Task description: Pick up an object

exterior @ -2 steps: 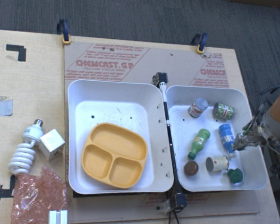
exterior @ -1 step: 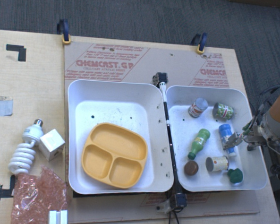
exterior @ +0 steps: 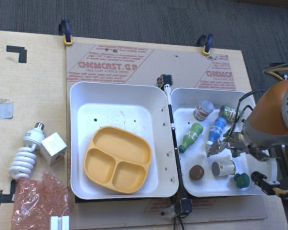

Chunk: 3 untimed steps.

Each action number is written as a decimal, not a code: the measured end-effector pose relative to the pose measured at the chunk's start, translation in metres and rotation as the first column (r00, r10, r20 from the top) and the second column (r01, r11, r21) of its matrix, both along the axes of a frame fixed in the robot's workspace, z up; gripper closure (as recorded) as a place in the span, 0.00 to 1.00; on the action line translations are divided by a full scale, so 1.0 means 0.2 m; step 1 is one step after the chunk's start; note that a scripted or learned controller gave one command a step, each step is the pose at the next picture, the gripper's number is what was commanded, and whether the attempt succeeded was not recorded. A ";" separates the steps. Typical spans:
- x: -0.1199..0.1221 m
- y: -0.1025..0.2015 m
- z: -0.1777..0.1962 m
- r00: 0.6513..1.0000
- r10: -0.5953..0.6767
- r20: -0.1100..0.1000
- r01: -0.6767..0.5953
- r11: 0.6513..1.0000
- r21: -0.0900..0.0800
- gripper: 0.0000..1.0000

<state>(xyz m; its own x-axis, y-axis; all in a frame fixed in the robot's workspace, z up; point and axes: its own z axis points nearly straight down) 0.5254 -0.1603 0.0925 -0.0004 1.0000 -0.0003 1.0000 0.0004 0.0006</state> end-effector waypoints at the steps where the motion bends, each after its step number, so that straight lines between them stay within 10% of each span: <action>1: -0.15 0.22 0.00 1.000 -0.001 -0.001 0.001 1.000 0.000 0.00; 2: -0.15 0.21 0.05 1.000 -0.003 0.002 0.003 1.000 -0.001 1.00; 3: -0.15 0.21 0.05 1.000 -0.003 0.001 0.003 1.000 0.000 0.00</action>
<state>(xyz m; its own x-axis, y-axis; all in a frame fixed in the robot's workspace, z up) 0.4961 -0.1178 0.1022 0.0023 1.0000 -0.0005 1.0000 -0.0022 0.0020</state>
